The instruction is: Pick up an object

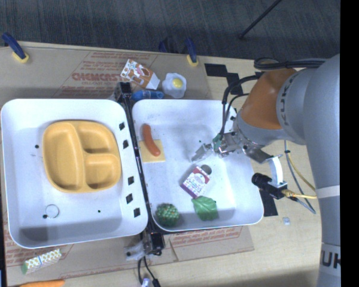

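Two shallow white bins side by side on a cardboard-covered tabletop (96,70). In the left white bin (18,160), a yellow moulded plastic tray with compartments (81,154). In the right white bin (179,115): an orange-red toy sausage (148,137) lying on a flat orange slab (154,150) near the left wall; a small purple-and-white packet (196,181) near the middle; a green leafy toy (205,207) and a dark green round bumpy toy (167,214) along the near wall. Metal pincer (204,150) over the right bin, reaching in from the right, above and just beside the packet; nothing seen between its fingers; whether spread or pressed together cannot be told. Outside, beyond the bins: a printed carton (134,72) and a yellow-and-white round piece (175,84).
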### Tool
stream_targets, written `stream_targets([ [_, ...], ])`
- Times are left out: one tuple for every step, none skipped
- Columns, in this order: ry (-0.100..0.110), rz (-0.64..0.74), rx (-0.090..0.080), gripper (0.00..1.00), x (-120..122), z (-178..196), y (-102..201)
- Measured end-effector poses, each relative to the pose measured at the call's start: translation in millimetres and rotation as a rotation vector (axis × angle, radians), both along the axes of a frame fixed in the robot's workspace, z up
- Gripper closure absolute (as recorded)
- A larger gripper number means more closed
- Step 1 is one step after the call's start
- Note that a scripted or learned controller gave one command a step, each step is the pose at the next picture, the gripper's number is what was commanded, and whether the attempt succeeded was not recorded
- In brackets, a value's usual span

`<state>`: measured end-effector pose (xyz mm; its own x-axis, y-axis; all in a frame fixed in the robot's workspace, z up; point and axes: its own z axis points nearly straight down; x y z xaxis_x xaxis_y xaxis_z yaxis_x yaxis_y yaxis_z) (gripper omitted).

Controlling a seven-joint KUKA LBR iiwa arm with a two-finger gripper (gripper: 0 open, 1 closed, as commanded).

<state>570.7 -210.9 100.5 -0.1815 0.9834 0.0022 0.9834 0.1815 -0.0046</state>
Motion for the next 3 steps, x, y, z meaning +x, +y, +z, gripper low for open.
stream_targets([
  [0.000,-0.049,0.001,0.00,-94,-9,32],
  [0.000,-0.043,0.000,1.00,-93,1,31],
  [-0.002,-0.142,-0.001,1.00,-94,75,98],
])
